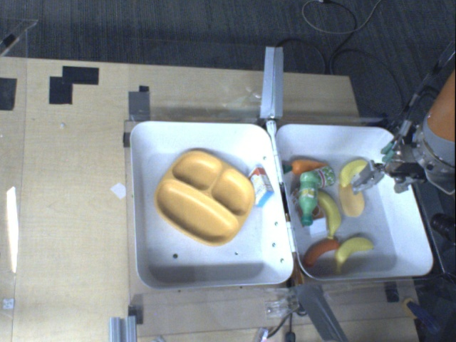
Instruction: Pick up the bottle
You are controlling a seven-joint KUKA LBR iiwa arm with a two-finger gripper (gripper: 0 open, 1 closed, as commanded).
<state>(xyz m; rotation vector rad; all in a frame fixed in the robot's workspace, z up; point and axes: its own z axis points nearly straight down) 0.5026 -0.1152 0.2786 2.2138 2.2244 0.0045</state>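
— Where's the bottle?

— The green bottle lies in the right bin, near that bin's left wall, between an orange carrot above it and a banana touching its right side.

— And the gripper?

— The gripper hangs at the right of the frame, over a yellow fruit piece, apart from the bottle. Its fingers look slightly parted, gripping nothing.

— The left bin?

— A big yellow bread-shaped toy, with a small carton just beside it.
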